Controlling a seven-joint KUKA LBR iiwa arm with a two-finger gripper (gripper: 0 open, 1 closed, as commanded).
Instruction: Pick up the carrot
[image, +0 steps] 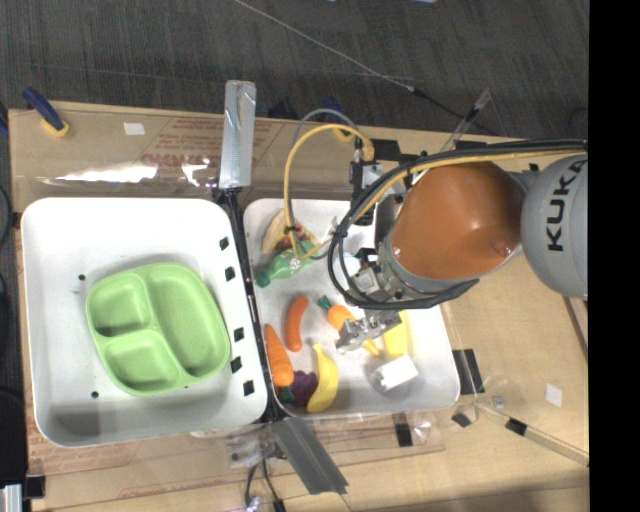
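The right bin (432, 395) holds a jumble of toy food, which is why the arm (455, 225) hangs low over it rather than over the left bin (45, 300), where a green divided plate (155, 325) sits alone. The gripper (358, 332) is down among the items near a small orange piece with a green tip (338, 313), a yellow block (395, 338) and a white block (393, 373). How wide it stands cannot be told, and nothing can be seen caught in it. The carrot (277, 357) lies along the bin's left wall, beside a banana (323, 378) and dark grapes (300, 383), apart from the gripper. An orange sausage-like piece (296, 322) lies between them. Judging by this, the gripper sits off target and must shift toward the left wall.
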